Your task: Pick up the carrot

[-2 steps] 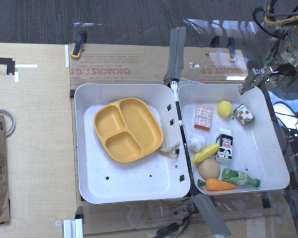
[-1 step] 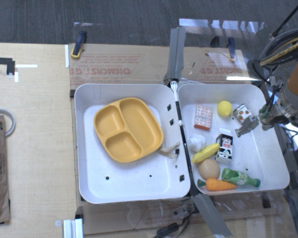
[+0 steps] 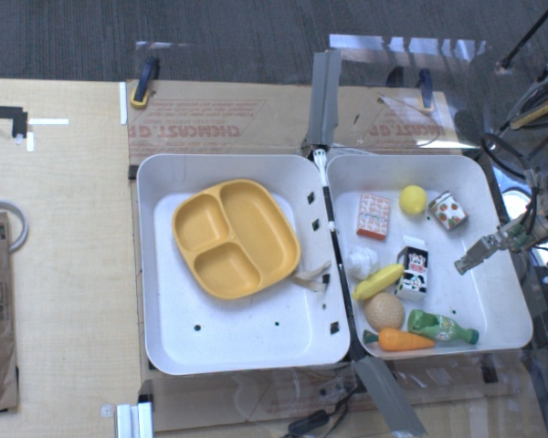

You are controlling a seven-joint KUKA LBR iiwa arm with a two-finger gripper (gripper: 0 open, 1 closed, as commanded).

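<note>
The orange carrot (image 3: pixel 405 339) lies along the front wall of the right bin (image 3: pixel 493 199), with its tip pointing right toward a green bottle (image 3: pixel 443 328). A round tan item (image 3: pixel 384 311) sits just behind the carrot. My gripper (image 3: pixel 466 262) reaches in over the bin's right side, above bare bin floor. It is well right of and behind the carrot, and touches none of the objects.
The right bin also holds a yellow banana (image 3: pixel 379 281), a small milk carton (image 3: pixel 412 270), a white lump (image 3: pixel 361 261), a red-and-white box (image 3: pixel 374 215), a lemon (image 3: pixel 413 199) and a strawberry-print carton (image 3: pixel 447 211). A yellow divided plate (image 3: pixel 236 237) lies in the left bin (image 3: pixel 164 336).
</note>
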